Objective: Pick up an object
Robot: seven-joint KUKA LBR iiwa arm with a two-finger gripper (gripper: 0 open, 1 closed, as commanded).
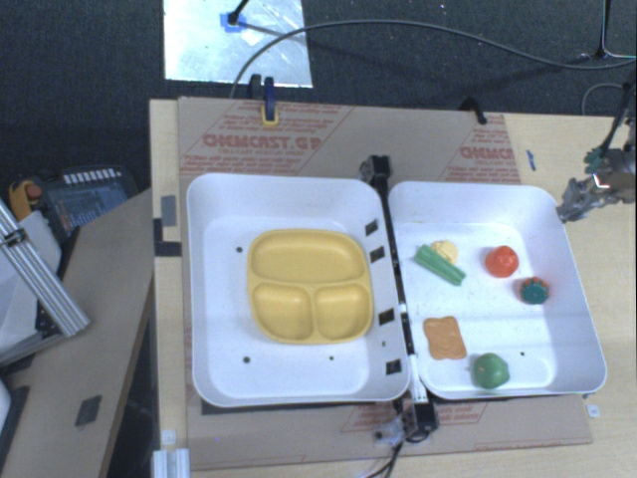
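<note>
The right bin point(557, 267) holds several small toy foods: a green pod point(439, 264) lying against a yellow piece point(445, 250), a red tomato point(502, 261), a small teal and red piece point(534, 290), an orange slab point(445, 338) and a green ball point(490, 369). My gripper point(587, 193) hangs at the far right, just outside the right bin's upper right corner, well away from every object. Nothing shows between its tips.
The left bin point(214, 267) carries a yellow three-compartment plate point(307, 285). Black clips point(376, 255) run along the seam between the bins. Cables cross the dark floor behind the bench. A grey device and metal rail stand at the left.
</note>
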